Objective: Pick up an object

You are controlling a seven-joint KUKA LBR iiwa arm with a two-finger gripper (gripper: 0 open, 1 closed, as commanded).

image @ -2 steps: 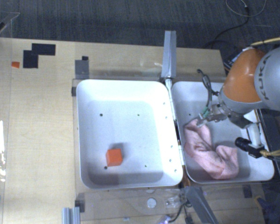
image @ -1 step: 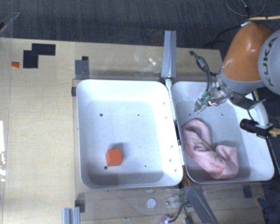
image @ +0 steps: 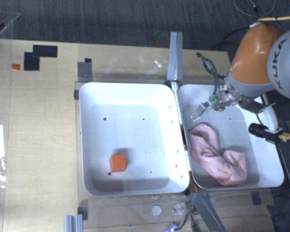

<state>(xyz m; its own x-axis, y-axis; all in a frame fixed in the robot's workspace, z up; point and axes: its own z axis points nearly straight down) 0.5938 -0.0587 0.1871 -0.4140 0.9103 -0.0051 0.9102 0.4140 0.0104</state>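
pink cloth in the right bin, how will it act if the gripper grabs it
The pink cloth lies crumpled in soft folds, so it is probably floppy and would drape and trail when lifted. It looks light. A pinch may catch just one fold, though it is unlikely to roll or slide away.

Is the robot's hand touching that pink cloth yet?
Apart. In the camera view the hand sits toward the back of the right bin, and a strip of bare white bin floor shows between it and the pink cloth.
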